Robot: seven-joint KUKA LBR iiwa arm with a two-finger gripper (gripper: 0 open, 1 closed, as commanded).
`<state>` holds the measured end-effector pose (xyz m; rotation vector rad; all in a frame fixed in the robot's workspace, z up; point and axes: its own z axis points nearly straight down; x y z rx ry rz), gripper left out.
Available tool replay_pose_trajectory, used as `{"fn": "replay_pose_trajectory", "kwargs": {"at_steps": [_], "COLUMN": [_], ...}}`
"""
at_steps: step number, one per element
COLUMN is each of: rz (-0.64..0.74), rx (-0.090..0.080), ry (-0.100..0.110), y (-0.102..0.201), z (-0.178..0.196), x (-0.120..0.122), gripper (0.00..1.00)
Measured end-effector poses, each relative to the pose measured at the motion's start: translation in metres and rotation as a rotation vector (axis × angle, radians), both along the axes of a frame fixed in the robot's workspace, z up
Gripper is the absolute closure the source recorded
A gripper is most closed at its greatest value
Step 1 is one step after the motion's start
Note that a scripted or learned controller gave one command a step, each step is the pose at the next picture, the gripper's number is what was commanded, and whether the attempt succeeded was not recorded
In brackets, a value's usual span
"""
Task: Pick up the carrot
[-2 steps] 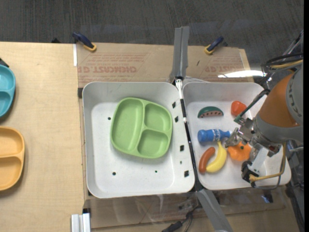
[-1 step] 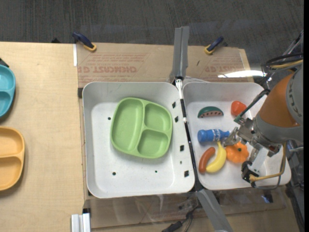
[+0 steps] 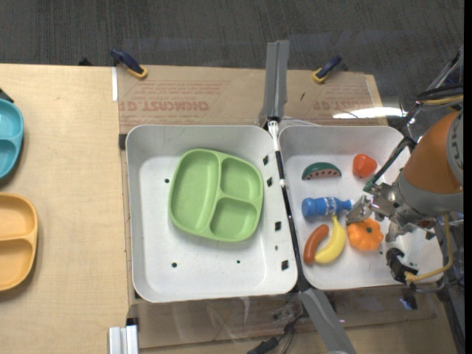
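Camera view: toy food crowded into the right bin, green plate alone in the left

Camera view looks down on two shallow white plastic bins set side by side on a pale wooden worktop (image 3: 66,124). In the left bin (image 3: 147,271) a light green three-compartment plastic plate (image 3: 217,194) is seen lying flat, its compartments bare.

In the right bin (image 3: 369,271) several smooth, glossy toy foods are gathered. A watermelon slice with a green rind (image 3: 322,172) is placed toward the far wall, with a small orange-red tapered piece, taken to be the carrot (image 3: 363,165), just beside it to the right. A blue bottle with a white cap (image 3: 324,207) is laid on its side at mid-bin. Nearer the front, a red sausage (image 3: 315,243) and a curved yellow banana (image 3: 332,243) are found touching, and a round orange pumpkin (image 3: 365,235) sits just right of the banana.

The grey two-finger gripper (image 3: 366,210) is positioned near the pumpkin; whether the jaws are wide or narrow cannot be told.

Behind the bins, brown cardboard (image 3: 177,98) is held by blue-and-yellow clamps (image 3: 127,62); mirrored red lettering is printed on it. A teal plate (image 3: 9,139) and an orange plate (image 3: 15,242) are cut by the left edge.
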<state>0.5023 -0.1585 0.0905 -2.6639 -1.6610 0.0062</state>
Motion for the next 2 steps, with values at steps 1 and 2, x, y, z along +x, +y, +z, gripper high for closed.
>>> {"fn": "replay_pose_trajectory", "kwargs": {"at_steps": [1,2], "rz": [0.001,-0.612], "rx": [0.0,-0.004], "ry": [0.003,0.0], "y": [0.0,0.07], "z": [0.008,0.1], "x": [-0.001,-0.013], "gripper": [1.0,1.0]}}
